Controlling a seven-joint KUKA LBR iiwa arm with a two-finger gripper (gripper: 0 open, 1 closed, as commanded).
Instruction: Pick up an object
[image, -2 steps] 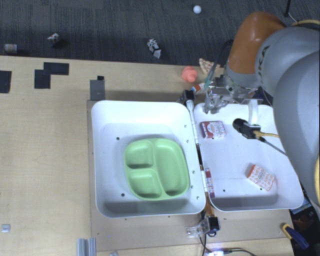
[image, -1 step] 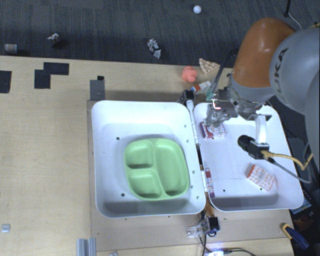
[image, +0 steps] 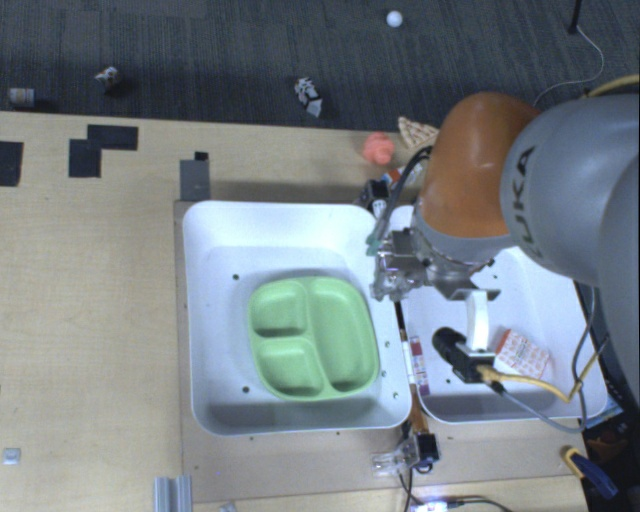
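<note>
1. Over the wall between the two bins hangs the gripper (image: 392, 278); I cannot tell how wide it stands, and no object shows in its hold.
2. A green divided tray (image: 312, 337) lies in the left bin (image: 215, 260), and a patterned packet (image: 522, 352) in the right bin (image: 455, 400).
3. By my judgement nothing is picked yet: descent, grasp and lift all remain.

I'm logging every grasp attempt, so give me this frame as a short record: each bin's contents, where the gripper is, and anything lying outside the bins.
left bin: one green tray with three compartments
right bin: one small orange-and-white packet
gripper: over the shared rim between the bins, beside the tray's right edge
held object: none visible
outside bins: pink ball on the bench beyond the far rims
</note>
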